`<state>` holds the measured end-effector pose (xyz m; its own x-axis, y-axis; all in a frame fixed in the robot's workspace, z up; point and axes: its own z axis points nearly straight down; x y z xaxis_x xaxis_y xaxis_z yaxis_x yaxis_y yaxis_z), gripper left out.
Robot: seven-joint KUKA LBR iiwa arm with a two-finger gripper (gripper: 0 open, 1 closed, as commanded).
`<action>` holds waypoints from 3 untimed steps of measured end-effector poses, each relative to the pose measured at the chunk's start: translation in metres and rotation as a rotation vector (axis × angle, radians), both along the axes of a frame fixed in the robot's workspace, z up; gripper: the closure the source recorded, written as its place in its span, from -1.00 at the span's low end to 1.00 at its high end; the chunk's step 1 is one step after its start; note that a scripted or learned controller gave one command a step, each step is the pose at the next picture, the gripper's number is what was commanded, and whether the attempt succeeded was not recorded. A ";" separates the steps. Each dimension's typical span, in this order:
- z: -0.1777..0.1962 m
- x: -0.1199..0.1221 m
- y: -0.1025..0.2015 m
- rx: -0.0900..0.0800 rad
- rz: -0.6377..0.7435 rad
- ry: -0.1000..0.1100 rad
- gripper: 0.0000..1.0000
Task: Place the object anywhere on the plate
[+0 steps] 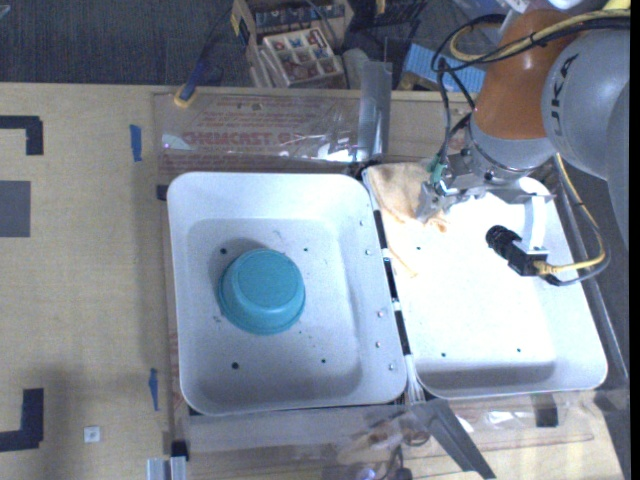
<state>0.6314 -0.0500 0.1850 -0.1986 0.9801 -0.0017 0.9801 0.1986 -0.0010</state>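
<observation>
A round blue plate (262, 290) lies in the left white bin (190, 218), a little left of the bin's middle. In the right bin (520, 363), a pale tan object (396, 190) sits in the far left corner, partly washed out by glare. My gripper (432, 204) hangs low over that corner, at the tan object's right edge. Whether it touches the object I cannot tell. The grey arm with its orange band (515, 78) comes in from the upper right.
A black part with a yellow cable (512, 250) hangs off the wrist over the right bin. A thin orange streak (392, 260) lies by the divider between the bins. Boxes and clutter (295, 38) stand beyond the bench's far edge.
</observation>
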 end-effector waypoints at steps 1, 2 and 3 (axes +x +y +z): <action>0.040 0.001 0.000 0.000 0.001 -0.004 1.00; 0.033 -0.020 0.051 0.002 0.401 0.000 1.00; 0.045 -0.049 0.092 0.003 0.797 0.000 1.00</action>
